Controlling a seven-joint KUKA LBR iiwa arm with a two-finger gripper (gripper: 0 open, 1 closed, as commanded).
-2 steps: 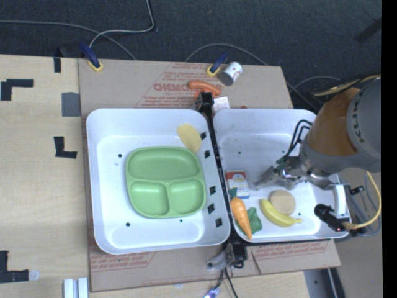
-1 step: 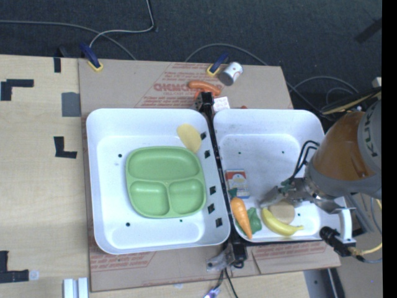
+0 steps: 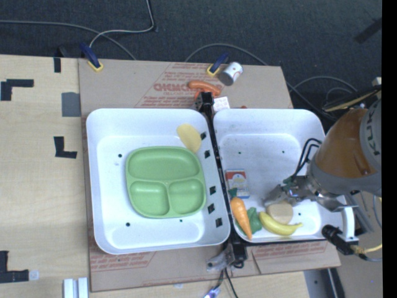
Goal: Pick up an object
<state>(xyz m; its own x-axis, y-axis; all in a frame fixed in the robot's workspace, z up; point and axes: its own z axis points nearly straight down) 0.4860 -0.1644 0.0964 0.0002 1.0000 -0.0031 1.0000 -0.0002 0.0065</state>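
Note:
In the right bin (image 3: 267, 129), a cluster of toy foods lies at the near edge: an orange carrot (image 3: 240, 216), a small green piece (image 3: 255, 220), a yellow banana (image 3: 280, 227) and a beige round piece (image 3: 281, 212) resting just above the banana. A small printed carton (image 3: 236, 183) lies by the bin's left wall. My gripper (image 3: 279, 197) hangs low over the bin's near right part, directly above the beige round piece and very close to it. I cannot tell whether it touches the piece.
The left bin (image 3: 105, 166) holds a green divided plate (image 3: 165, 182) and a pale yellow lemon-like object (image 3: 190, 137) near its far right corner. Clamps and an orange item (image 3: 205, 87) sit on the cardboard behind the bins. Cables run beside the arm at right.

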